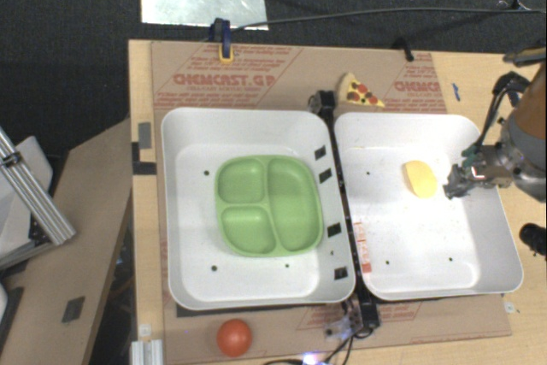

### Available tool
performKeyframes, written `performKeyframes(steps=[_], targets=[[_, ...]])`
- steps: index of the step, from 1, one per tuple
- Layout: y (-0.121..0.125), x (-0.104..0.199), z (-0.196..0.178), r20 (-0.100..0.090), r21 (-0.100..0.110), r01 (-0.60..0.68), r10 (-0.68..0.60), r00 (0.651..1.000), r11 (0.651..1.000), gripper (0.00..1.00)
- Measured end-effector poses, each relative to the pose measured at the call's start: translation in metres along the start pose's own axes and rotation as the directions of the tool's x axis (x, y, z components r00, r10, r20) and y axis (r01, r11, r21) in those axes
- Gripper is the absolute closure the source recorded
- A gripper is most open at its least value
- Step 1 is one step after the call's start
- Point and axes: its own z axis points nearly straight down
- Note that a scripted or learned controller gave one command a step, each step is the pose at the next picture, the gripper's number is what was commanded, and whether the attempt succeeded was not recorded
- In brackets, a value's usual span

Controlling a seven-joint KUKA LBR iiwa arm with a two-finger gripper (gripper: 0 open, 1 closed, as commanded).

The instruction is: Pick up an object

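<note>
Yellow object [420, 179] in right bin [427, 269], gripper [459, 181] just beside — fingers indistinct

Overhead view: bench [141, 269] w/ tan top, covered by a brown board [256, 73] printed "CHEMCAST GP" in red. Two shallow white bins sit side by side on the board, touching at centre: left bin [184, 184], right bin [479, 269]. Behind the bins, just past their shared corner, a toy pizza slice [359, 91] lies on the board. At the board's front edge, near the left bin's front rim, rests a red-orange ball [234, 337]. A blue-and-yellow clamp [222, 38] grips the board's rear edge; a small black clip [403, 50] sits further right on that edge. Black brackets [325, 175] line the seam btwn bins.
</note>
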Motion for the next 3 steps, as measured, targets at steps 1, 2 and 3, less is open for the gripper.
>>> performKeyframes(steps=[1,2,3], targets=[[0.010,0.047,0.011,-0.003,0.005,0.004,-0.004,1.000,1.000,1.00],[0.024,0.102,0.003,-0.004,0.004,0.006,-0.006,1.000,1.000,1.00],[0.036,0.160,0.016,-0.003,0.005,0.005,-0.005,1.000,1.000,1.00]])
